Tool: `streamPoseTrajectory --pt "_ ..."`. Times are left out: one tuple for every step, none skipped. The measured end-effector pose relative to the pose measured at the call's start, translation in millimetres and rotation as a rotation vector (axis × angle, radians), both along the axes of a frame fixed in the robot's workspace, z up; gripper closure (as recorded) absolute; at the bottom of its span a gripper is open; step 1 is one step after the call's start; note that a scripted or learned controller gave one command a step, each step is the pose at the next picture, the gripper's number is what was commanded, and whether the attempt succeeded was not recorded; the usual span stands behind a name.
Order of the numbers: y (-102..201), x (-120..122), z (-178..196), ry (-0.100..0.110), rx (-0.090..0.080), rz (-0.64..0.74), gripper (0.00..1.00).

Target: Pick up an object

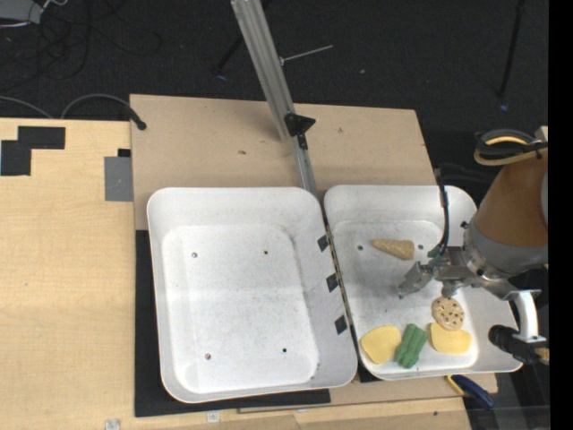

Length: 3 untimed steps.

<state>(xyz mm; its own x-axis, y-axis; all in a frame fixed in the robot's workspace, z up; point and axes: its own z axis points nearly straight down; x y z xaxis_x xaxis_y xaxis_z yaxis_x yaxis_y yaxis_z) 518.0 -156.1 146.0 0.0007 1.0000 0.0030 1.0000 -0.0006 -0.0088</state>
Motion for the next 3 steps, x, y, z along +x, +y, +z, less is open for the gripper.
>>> streamPoseTrajectory --pt "1.0 -0.9 -52.9 -0.003 -0.001 -0.001 0.00" --pt "-0.8 -1.2 -41.2 -0.004 -0.001 -0.007 1.00" --pt "-6.3 -1.6 1.6 -0.010 -0.003 -0.006 1.00"
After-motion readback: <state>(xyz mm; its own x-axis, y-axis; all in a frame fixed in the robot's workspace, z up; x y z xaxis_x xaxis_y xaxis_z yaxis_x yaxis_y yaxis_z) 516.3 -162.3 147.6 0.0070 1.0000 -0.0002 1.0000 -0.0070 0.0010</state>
